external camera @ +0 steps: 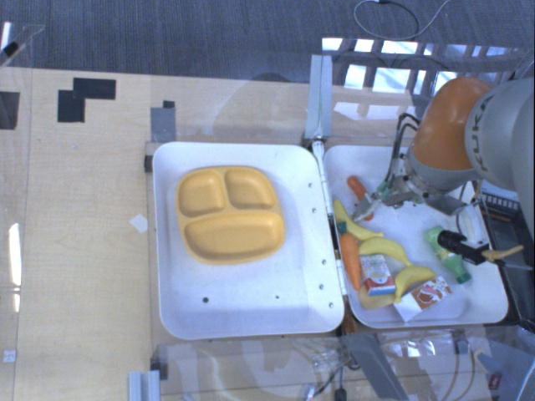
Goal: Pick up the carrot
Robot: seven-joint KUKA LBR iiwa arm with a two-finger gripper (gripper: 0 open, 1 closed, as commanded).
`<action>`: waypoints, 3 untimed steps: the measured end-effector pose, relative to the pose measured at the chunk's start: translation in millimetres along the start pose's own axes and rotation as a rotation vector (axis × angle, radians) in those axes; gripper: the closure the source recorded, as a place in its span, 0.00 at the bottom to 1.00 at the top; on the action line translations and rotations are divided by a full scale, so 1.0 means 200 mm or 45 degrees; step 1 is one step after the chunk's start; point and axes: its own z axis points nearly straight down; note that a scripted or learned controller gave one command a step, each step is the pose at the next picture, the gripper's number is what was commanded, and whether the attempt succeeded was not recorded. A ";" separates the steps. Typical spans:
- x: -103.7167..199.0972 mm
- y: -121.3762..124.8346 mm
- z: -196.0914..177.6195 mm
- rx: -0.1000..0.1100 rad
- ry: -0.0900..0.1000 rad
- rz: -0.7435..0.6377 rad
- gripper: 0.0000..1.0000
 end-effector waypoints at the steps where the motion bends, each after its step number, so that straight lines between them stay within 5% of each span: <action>1: 0.01 0.01 -0.04 0.000 0.007 -0.001 1.00; 2: 0.23 0.37 -0.47 0.013 0.008 -0.104 1.00; 3: 0.53 0.51 -0.66 0.011 0.010 -0.586 1.00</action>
